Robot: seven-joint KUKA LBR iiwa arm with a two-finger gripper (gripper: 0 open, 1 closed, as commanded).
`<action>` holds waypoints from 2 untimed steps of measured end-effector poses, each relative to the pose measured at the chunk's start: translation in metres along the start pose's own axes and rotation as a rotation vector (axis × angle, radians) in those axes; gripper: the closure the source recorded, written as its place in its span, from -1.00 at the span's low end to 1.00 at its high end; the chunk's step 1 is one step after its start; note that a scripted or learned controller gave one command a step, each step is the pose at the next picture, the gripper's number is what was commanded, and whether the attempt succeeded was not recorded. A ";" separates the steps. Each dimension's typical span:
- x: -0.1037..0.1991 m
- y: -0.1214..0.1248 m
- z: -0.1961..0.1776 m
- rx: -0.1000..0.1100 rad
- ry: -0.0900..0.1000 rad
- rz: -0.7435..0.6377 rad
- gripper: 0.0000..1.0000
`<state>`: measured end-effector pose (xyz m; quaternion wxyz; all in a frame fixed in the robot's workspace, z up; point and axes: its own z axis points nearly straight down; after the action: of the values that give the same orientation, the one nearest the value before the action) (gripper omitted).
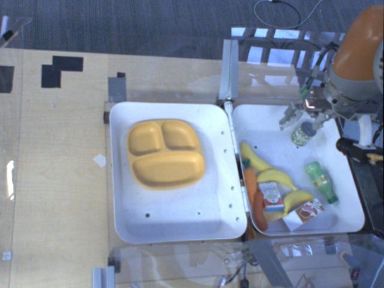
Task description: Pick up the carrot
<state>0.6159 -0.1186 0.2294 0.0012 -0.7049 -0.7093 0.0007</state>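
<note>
The carrot is an orange stick lying along the left wall of the right bin, next to a bunch of yellow bananas. My gripper hangs over the far part of that bin, well away from the carrot to its upper right. Its fingers are spread open with nothing between them. A small greenish jar stands on the bin floor just below the gripper.
A green bottle lies at the right bin's right side. Two small red-and-white cartons and a reddish piece crowd the carrot's lower end. The left bin holds a yellow divided plate.
</note>
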 end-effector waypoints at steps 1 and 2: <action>-0.036 -0.047 0.068 0.000 0.000 -0.166 -1.00; 0.019 -0.010 0.139 -0.003 -0.001 -0.143 -1.00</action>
<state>0.6049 -0.0994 0.0905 -0.0002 -0.6523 -0.7580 -0.0003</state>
